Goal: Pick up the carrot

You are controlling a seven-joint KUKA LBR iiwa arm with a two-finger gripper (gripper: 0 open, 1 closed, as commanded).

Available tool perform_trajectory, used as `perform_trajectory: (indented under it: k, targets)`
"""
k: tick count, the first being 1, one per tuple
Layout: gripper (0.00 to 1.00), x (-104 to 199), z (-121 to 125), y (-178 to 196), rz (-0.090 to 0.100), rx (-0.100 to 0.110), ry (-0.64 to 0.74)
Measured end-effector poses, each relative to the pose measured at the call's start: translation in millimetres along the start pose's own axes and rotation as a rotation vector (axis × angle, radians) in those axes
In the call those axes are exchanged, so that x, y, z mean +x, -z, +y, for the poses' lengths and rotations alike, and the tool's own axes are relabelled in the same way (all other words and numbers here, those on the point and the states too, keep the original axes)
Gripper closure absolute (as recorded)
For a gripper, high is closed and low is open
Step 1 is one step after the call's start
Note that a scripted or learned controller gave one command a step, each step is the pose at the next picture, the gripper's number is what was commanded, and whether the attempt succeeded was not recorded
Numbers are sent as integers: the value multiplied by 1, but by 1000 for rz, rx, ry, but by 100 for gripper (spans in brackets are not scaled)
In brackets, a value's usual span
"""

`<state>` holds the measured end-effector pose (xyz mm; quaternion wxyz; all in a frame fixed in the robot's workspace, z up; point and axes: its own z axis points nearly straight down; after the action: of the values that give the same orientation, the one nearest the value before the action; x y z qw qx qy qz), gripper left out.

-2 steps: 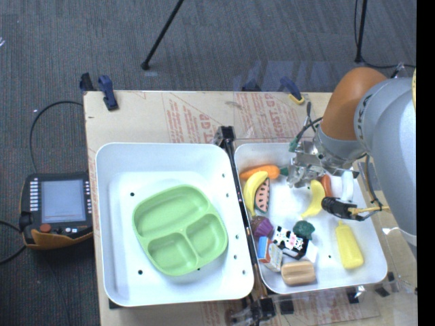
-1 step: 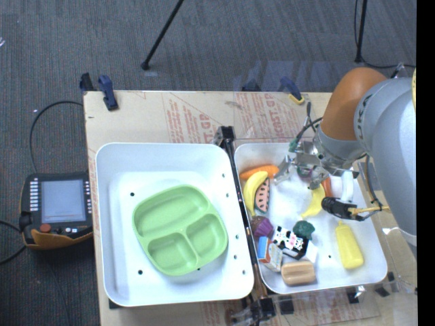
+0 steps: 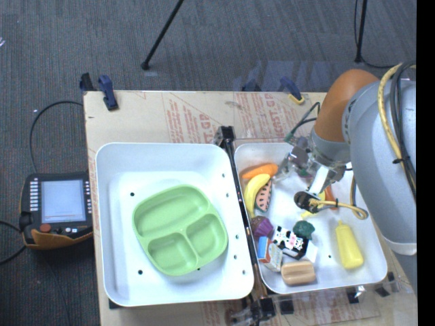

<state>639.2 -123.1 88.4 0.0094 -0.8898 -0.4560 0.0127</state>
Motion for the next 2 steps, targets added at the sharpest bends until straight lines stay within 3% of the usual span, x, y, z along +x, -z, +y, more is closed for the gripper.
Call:
perform_trajectory:
  k: [1,2]
  targets:
    - [0,21,-18,-1,-11,-9,-234]
    - [0,21,-22,-3,5,-4,-522]
